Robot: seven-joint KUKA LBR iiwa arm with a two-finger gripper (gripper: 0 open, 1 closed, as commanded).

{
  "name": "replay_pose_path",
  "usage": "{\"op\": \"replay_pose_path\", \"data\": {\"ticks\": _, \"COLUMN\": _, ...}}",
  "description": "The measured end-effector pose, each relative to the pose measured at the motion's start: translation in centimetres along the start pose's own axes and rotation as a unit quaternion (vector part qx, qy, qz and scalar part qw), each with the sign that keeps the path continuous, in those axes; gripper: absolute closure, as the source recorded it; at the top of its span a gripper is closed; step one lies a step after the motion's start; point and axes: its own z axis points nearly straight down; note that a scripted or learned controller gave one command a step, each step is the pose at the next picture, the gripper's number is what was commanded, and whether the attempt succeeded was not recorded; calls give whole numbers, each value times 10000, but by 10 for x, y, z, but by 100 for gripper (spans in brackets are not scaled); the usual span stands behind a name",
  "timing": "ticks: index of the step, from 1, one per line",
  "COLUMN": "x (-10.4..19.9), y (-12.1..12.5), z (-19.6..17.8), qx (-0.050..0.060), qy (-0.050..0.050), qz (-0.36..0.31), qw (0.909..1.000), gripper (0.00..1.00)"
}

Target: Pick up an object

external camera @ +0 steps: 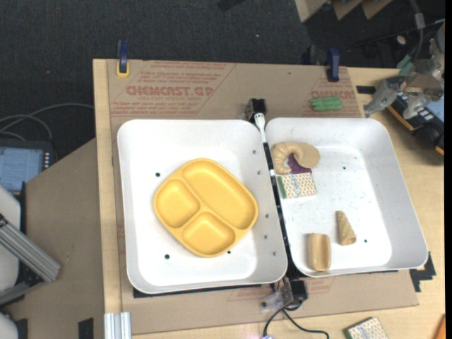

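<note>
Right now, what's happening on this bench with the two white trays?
Nothing is being handled at this moment. The left bin holds a yellow divided plate. The right bin holds a curved tan piece that looks like a croissant, a small patterned card just below it, a tan cylinder-like piece and a small tan cone-like piece. All of them lie loose in the bins, and none has been picked up yet.
</note>
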Motion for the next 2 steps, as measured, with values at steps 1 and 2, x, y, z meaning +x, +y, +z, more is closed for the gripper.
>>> {"op": "replay_pose_path", "data": {"ticks": 1, "x": -2, "y": -23, "z": 207, "qx": 41, "qy": 14, "qz": 3, "qw": 10000, "gripper": 0}}
{"op": "replay_pose_path", "data": {"ticks": 2, "x": -3, "y": -20, "z": 199, "qx": -7, "qy": -4, "qz": 3, "qw": 10000, "gripper": 0}}
